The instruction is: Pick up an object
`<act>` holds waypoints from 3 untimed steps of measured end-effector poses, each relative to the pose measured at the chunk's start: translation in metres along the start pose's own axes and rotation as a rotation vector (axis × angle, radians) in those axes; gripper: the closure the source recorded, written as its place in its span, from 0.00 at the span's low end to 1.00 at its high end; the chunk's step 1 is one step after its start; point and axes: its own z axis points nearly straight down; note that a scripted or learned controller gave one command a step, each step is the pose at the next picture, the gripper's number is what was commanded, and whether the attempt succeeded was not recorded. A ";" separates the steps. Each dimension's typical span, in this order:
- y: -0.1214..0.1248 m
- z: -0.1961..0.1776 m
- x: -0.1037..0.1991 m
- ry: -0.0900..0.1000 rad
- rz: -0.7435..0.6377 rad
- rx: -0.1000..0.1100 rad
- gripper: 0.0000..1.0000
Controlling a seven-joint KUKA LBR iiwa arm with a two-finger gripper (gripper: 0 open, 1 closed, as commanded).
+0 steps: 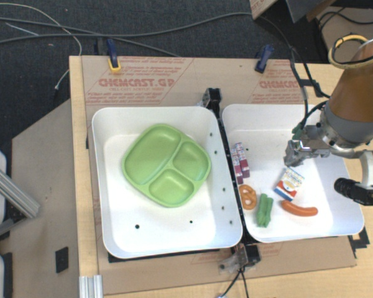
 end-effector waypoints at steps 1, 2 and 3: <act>0.013 0.007 0.053 -0.001 0.001 0.000 1.00; 0.027 0.011 0.104 -0.002 0.000 -0.003 1.00; 0.039 0.010 0.163 -0.001 -0.001 -0.004 1.00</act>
